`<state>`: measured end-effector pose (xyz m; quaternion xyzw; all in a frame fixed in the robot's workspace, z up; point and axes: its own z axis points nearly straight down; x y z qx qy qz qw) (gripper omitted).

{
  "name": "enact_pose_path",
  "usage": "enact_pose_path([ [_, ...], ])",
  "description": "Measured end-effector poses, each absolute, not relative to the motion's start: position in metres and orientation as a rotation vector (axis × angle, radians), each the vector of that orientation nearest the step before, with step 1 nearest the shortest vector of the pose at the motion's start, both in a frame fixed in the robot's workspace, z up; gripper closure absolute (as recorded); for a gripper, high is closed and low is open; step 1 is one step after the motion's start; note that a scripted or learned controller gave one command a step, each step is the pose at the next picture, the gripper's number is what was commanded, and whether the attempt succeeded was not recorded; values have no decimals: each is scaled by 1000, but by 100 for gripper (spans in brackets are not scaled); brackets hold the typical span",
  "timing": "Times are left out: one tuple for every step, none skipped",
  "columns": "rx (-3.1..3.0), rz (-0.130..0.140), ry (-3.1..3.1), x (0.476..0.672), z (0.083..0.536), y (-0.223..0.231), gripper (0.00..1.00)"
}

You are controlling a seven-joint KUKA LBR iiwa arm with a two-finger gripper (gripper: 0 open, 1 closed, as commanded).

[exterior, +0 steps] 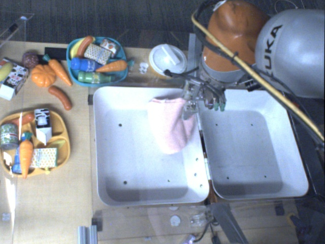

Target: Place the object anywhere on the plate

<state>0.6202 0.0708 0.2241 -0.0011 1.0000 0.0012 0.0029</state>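
Fingers (189, 107) closed on the upper right corner of a pink cloth (171, 128), just below the gripper (195, 104), at the far end of the seam between the two bins. Cloth hanging down and leftward from that pinch, pale and slightly blurred, over the right part of the left bin (127, 182); contact with the bin floor impossible to tell. Right bin (254, 179) just beside, bare white floor on show. Grey arm (289, 44) with orange band (231, 19) reaching in from the right above the gripper. Small white plate (167, 59) on the bench (76, 207) beyond the left bin's far rim, well apart from the cloth. Further left, blue bowl (75, 76) heaped with toy food, then a toy pumpkin (42, 75), carrot (62, 71) and sausage (61, 97) loose on the bench. Yellow dish (63, 136) of toy food at the near left.
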Motion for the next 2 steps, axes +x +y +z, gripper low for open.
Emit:
enact_pose_path([
  [-8, 4, 3136, 613, 225, 123, 100],
  [-7, 5, 3135, 613, 226, 123, 0],
])
